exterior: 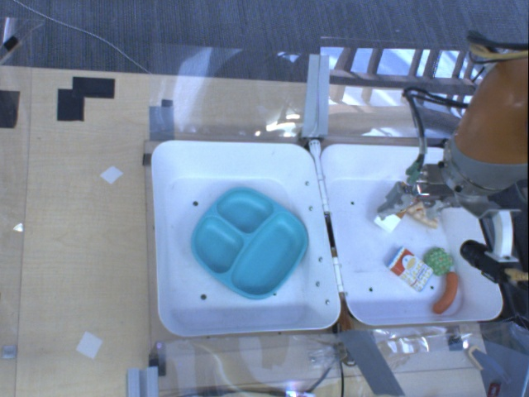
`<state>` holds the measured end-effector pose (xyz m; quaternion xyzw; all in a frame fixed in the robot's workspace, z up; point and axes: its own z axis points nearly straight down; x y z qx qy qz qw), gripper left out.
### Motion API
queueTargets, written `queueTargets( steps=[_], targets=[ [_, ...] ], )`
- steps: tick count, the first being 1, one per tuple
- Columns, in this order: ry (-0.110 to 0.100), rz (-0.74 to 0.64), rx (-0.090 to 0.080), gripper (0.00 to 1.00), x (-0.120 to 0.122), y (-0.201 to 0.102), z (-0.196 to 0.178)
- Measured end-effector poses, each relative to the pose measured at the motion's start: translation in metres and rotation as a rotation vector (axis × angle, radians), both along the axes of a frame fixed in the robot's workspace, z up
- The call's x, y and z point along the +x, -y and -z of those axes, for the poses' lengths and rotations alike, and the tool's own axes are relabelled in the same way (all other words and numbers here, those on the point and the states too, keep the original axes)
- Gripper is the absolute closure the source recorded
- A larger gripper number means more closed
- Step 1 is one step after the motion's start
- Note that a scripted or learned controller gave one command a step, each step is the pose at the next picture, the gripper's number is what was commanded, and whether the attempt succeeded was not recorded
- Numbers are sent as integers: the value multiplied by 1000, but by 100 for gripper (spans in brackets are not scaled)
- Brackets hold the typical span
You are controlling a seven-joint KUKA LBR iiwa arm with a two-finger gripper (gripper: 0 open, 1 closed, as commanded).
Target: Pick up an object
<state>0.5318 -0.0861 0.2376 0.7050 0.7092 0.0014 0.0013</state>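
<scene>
I saw the tool (411,198) low in the right bin (364,304), fingers spread, nothing between them. Toy food lay beside it: a small carton (411,269), a sausage (446,294). A blue divided plate (250,241) occupied the left bin (178,304).

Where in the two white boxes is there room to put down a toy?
In the left bin, bare floor rings the blue divided plate, widest along the top. The right bin's left side is bare too. Its right side is crowded: the gripper, a small carton, a green toy and an orange carrot-like toy.
</scene>
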Motion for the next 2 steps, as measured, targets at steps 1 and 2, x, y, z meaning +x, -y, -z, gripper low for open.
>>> queueTargets(
  steps=[1,2],
  targets=[
    [-1,30,0,0,50,34,39],
    [-2,189,1,0,17,19,67]
  ],
)
